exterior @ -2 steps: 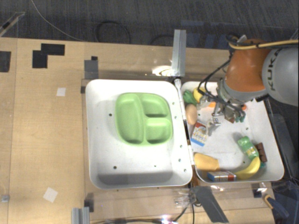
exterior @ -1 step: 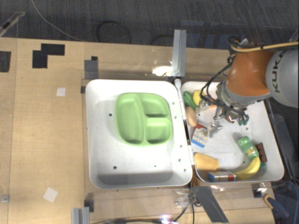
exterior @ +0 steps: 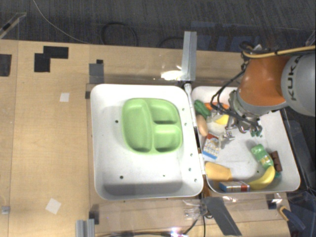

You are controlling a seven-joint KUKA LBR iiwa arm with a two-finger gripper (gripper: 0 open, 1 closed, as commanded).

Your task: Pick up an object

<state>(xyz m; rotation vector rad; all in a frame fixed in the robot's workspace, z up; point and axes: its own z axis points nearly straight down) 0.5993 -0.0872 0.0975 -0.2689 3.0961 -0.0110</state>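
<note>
The right bin (exterior: 291, 181) holds several loose objects. A banana (exterior: 264, 177) lies at its front right, with a green packet (exterior: 260, 153) just behind it. An orange-yellow block (exterior: 217, 171) and a red and blue marker (exterior: 235, 186) lie at the front left. A small white, red and blue carton (exterior: 211, 147) sits mid-left. Further back are a tan sausage-shaped piece (exterior: 202, 126), a green piece (exterior: 200, 106) and a yellow piece (exterior: 222, 120). My gripper (exterior: 228, 134) hangs low over the bin's middle left, just right of the carton and below the yellow piece.
The left bin (exterior: 106, 172) holds a green divided plate (exterior: 150, 124). A brown item (exterior: 276, 161) lies by the right bin's right wall. The arm's orange band (exterior: 261, 83) covers the back of the right bin. A metal post (exterior: 189, 58) stands behind the bins.
</note>
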